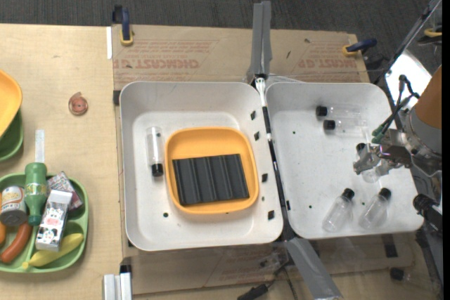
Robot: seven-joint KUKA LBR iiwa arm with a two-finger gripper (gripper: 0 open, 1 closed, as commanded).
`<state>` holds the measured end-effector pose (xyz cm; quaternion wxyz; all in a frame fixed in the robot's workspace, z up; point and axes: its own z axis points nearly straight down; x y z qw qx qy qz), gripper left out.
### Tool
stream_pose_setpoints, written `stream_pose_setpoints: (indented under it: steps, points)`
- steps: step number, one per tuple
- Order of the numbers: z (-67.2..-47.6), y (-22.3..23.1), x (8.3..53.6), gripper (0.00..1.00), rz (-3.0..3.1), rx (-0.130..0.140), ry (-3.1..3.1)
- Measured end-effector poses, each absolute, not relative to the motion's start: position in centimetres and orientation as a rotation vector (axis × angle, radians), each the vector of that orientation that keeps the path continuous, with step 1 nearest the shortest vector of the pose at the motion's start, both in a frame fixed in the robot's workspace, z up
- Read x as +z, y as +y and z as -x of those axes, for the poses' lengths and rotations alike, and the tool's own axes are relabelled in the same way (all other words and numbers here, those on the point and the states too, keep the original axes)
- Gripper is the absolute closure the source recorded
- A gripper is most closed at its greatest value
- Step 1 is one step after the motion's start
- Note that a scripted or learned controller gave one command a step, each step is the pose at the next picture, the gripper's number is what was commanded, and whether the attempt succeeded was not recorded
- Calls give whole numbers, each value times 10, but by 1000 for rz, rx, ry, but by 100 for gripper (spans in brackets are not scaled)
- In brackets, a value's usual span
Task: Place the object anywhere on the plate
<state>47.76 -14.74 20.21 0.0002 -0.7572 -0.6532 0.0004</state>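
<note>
Over at the right edge of the frame, the gripper is seen low in the right bin, among clear bottles. Whether anything is pinched cannot be told. At centre frame, the orange plate sits in the left bin, a dark block on it. One bottle should be gripped squarely across its body, then lifted straight.
</note>
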Motion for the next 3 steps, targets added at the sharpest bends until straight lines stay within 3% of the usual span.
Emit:
stream_pose_setpoints:
  steps: [1,2,3]
  points:
    - [-562,-219,223,100,2347,5,-2088]
    - [-639,-211,342,100,2280,4,-2162]
    - [-639,-211,342,0,2280,4,-2162]
